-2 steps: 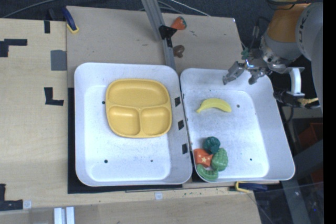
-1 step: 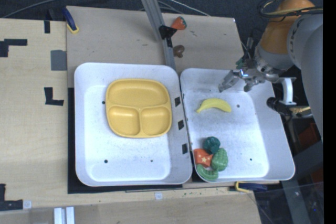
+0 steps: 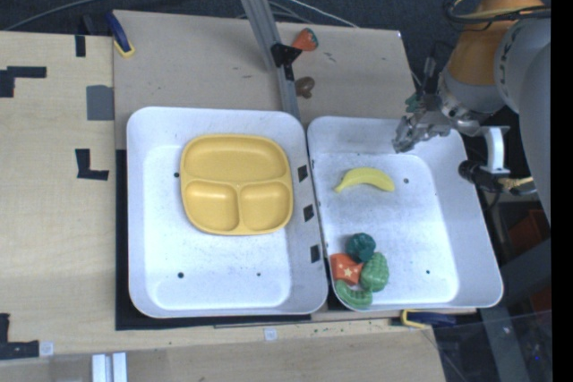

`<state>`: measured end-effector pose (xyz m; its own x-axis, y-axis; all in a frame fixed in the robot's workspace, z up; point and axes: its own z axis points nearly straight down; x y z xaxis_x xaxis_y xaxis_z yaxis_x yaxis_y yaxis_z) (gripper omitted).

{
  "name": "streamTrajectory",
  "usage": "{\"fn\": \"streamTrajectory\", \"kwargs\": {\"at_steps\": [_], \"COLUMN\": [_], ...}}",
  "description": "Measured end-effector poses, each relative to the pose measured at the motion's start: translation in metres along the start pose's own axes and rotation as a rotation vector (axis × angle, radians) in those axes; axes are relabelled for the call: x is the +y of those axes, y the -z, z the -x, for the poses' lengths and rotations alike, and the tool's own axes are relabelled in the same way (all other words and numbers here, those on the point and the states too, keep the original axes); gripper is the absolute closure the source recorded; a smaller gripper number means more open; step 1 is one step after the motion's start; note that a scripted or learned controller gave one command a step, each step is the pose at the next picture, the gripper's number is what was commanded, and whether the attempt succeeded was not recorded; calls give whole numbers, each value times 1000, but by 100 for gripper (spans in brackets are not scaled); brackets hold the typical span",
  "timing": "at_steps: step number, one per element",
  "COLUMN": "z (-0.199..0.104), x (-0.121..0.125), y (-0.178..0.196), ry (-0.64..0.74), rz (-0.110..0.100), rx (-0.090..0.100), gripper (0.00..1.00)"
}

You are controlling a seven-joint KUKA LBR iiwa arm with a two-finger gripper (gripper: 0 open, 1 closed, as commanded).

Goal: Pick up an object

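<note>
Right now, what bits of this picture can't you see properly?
- Gripper, camera view: too small and blurry to tell how its fingers stand.
- Green and orange toys in the right bin's near corner, camera view: piled together, so their shapes and number are unclear.
- Arm, camera view: cut off by the right edge.
- Small orange thing by the metal pole: too small to name.
</note>
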<state>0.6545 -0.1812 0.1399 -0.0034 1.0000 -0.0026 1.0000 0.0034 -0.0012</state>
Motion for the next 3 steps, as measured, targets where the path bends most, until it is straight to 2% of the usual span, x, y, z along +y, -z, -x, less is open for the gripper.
{"fn": "streamTrajectory", "kwargs": {"at_steps": [1,2,3], "z": [4,4,3], "x": [-1,2,3], "y": [44,108,142], "ry": [-2,-2,-1], "rz": [5,8,5], "rx": [1,0,2], "gripper": [100,100,100]}}
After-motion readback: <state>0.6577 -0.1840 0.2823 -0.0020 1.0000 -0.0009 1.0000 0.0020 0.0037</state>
